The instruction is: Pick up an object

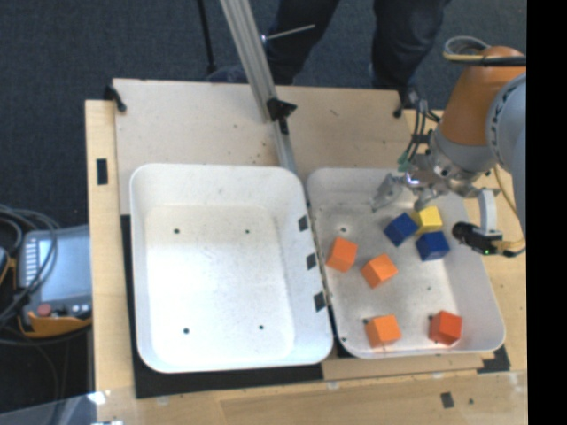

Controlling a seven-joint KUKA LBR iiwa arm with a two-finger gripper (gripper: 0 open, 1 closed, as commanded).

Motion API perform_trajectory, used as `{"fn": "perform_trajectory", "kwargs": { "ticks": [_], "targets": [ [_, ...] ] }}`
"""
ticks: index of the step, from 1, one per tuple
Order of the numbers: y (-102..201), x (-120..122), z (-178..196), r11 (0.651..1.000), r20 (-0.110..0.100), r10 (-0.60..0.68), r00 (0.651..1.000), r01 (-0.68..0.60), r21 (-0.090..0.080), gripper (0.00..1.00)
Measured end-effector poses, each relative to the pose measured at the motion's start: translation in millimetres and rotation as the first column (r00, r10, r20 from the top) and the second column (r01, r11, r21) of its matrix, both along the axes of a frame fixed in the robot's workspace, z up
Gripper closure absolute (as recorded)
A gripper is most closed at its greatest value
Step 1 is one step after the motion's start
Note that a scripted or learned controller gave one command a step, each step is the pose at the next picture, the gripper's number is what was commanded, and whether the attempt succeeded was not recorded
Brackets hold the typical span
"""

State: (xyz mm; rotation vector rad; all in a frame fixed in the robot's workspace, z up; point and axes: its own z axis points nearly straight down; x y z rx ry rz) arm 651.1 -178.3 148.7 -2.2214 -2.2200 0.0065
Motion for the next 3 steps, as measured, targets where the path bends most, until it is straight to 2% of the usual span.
{"fn": "perform_trajectory", "kwargs": {
  "ticks": [1,2,3],
  "targets": [
    [-1.0,-0.5,-51.7,1.000,0.001,-0.001,1.000,0.001,0.000,0.00],
    [-1.9,1.7,-36.5,1.000,0.009,-0.003,1.000,0.003,0.000,1.00],
    [-6.6,1.3,28.6,1.000,0.013,-0.002,1.000,0.002,0.000,1.00]
  ]
}}
